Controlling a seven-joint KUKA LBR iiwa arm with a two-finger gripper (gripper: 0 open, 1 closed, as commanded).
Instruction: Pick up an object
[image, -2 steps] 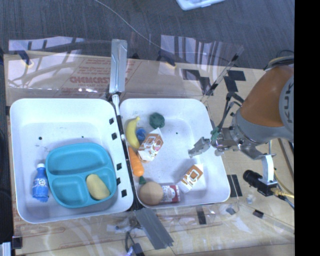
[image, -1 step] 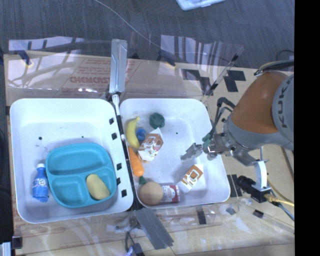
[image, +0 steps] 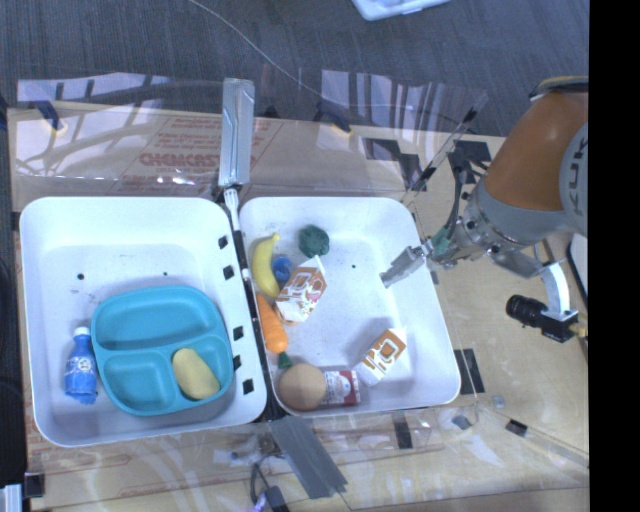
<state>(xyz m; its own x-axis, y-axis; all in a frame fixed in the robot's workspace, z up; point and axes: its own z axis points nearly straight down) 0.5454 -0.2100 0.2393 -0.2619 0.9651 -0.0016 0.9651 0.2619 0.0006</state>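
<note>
Nearest the camera, along the front edge of the right bin (image: 440, 340), a beige egg-shaped object (image: 300, 386) is lying against the front wall, touching a small can with a red label (image: 342, 388) to its right. Just beside the can, a small white-and-orange carton (image: 383, 354) is lying tilted.

Along the left wall of the same bin, an orange carrot (image: 270, 322) is lying lengthwise, with a yellow banana (image: 263, 263) above it and a small blue object (image: 283, 269) tucked beside the banana. A second white-and-orange carton (image: 302, 291) is resting against the carrot, and a dark green lump (image: 314, 240) is sitting near the rear of the bin.

In the left bin (image: 60, 230), a teal divided tray (image: 150, 340) is holding a yellow lemon-shaped object (image: 196, 372) in its front right compartment. A blue bottle (image: 81, 366) is lying just beside the tray's left edge.

The arm (image: 535, 165) is reaching in from the right, its orange band above the grey wrist, angled down and leftward. The gripper (image: 403, 267) is hanging over the right side of the right bin, well apart from the objects. Whether its fingers are open or closed cannot be told; nothing is visible between them.
</note>
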